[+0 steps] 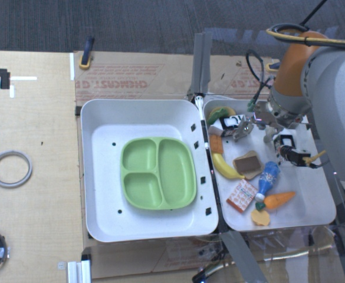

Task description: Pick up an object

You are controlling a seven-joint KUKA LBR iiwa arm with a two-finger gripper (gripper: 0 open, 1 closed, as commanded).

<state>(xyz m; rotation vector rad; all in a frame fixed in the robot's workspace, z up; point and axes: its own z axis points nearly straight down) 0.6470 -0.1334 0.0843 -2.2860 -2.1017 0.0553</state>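
Note:
The right bin [314,214] holds several small things: a yellow banana [225,166], a brown block [248,164], a blue bottle [268,179], a red and white box [241,196], an orange carrot [279,200] and a small yellow piece [260,218]. At the bin's back left lie a green and yellow item [219,113], a black and white item [230,122] and an orange piece [217,144]. My gripper [243,128] is low in the back of this bin, just right of the black and white item and above the brown block. Nothing is visibly held.
The left bin [95,158] contains a green divided plate [159,173]. The arm's grey body and orange band [293,69] cover the right bin's back right corner. A grey tape ring [10,168] lies on the bench at far left.

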